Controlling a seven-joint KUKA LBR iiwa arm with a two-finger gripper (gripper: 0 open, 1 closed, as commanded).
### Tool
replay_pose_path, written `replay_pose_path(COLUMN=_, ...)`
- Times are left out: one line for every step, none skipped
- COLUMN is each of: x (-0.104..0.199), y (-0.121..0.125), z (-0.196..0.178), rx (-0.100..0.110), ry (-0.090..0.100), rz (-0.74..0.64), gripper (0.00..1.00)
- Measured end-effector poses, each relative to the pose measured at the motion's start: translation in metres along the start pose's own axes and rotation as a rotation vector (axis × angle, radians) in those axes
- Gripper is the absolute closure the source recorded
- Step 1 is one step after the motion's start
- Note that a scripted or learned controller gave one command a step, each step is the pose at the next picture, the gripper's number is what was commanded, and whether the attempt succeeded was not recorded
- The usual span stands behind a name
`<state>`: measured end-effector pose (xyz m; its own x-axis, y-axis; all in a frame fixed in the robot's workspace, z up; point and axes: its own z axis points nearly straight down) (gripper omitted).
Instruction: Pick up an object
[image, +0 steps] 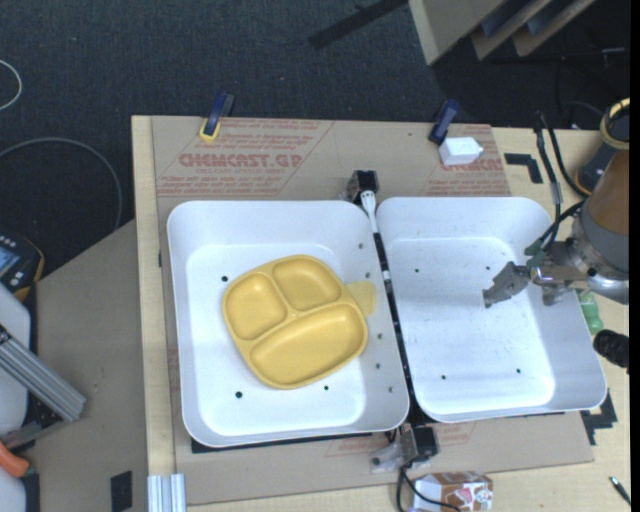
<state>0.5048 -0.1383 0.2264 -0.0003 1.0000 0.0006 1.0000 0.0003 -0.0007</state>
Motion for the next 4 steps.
replay_pose_path(x=0.048, y=-0.025, z=-0.142, rx=-0.017, ry=-0.001, rz=-0.007, gripper=0.00)
replay_pose_path(x=0.094, y=-0.025, z=-0.218, rx=-0.013, ry=-0.001, rz=-0.006, gripper=0.00)
replay_pose_path(x=0.129, y=-0.025, z=-0.304, rx=-0.014, ry=0.000, rz=-0.005, gripper=0.00)
replay_pose_path(x=0.128, y=-0.025, z=-0.309, rx=-0.007, ry=-0.002, rz=-0.001, gripper=1.00)
